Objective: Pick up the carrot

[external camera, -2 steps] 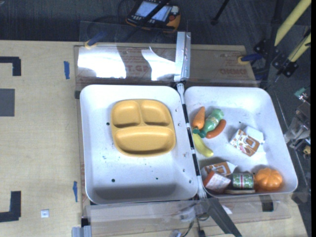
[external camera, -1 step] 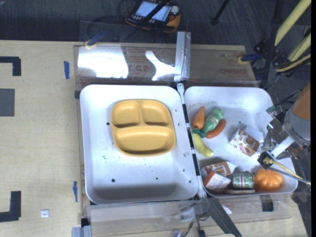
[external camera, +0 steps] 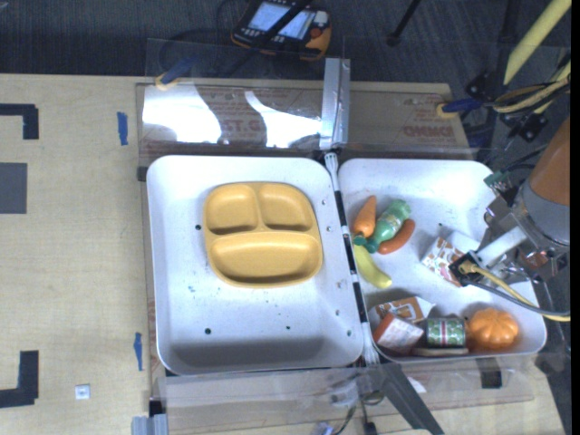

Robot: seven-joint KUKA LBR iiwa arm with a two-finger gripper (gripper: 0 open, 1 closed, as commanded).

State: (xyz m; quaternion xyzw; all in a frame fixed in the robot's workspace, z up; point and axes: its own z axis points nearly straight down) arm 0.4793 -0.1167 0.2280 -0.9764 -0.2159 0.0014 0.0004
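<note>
Pale wood covers the table point(external camera: 72, 243), which carries two shallow white bins side by side, with a handheld controller point(external camera: 276, 24) lying beyond its far edge. In the left bin point(external camera: 181, 315) a yellow divided plate point(external camera: 263, 234) sits alone, a little toward the far side. The right bin point(external camera: 435, 184) is crowded. The carrot point(external camera: 364, 216) lies near that bin's left wall, its orange body pointing toward the far side and a bit of green at its near end. Just beside it on the right are a green toy vegetable point(external camera: 392, 217) and an orange-red piece point(external camera: 401, 236), the three bunched close together. A yellow banana point(external camera: 372, 267) lies just nearer than the carrot, along the same wall. Along the near wall sit a red-and-white carton point(external camera: 399, 320), a can with a green label point(external camera: 445, 332) and a small orange pumpkin point(external camera: 493, 329); a small printed packet point(external camera: 439, 261) lies mid-bin. The hand point(external camera: 517, 243) hangs over the right side of the right bin, well apart from the carrot, and I cannot tell how far open it is or see anything in its hold.
</note>
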